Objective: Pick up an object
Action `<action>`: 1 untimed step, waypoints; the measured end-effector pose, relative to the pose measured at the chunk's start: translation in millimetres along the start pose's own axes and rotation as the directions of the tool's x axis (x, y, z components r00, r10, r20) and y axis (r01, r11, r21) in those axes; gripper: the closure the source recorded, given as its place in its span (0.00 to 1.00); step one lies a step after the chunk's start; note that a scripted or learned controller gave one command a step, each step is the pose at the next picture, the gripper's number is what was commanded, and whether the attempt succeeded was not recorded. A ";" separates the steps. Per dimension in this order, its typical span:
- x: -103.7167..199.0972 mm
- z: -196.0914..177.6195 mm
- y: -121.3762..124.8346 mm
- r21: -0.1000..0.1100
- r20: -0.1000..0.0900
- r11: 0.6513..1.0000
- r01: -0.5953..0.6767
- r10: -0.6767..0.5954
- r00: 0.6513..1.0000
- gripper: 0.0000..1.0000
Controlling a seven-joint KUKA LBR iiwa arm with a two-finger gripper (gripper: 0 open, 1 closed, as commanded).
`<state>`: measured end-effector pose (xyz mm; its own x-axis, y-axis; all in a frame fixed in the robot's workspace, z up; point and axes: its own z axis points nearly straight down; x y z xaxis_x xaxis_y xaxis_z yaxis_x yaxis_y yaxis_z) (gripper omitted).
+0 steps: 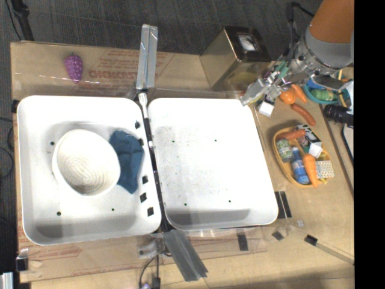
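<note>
A white woven round cap [87, 161] lies in the left bin [36, 221], left of its middle. A crumpled blue cloth [128, 158] rests against the cap's right side, near the divider between the bins. My gripper [263, 96] hangs at the end of the grey arm with the orange band [334, 8]. It is just past the far right corner of the right bin [210, 161], well away from both objects. Nothing shows in its grasp.
A purple berry-like toy [74, 67] lies on the bench behind the left bin. A brown box [236, 58] stands behind the right bin. To the right are a yellow dish of small toys [302, 156] and an orange carrot toy [299, 106].
</note>
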<state>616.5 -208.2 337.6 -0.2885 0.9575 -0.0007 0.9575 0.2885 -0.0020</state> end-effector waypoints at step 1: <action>-13.2 -54.3 38.2 -0.003 -0.001 0.873 -0.488 0.488 0.873 0.00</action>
<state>656.9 -209.7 391.9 0.2156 0.9765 -0.0007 0.9765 -0.2156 0.0011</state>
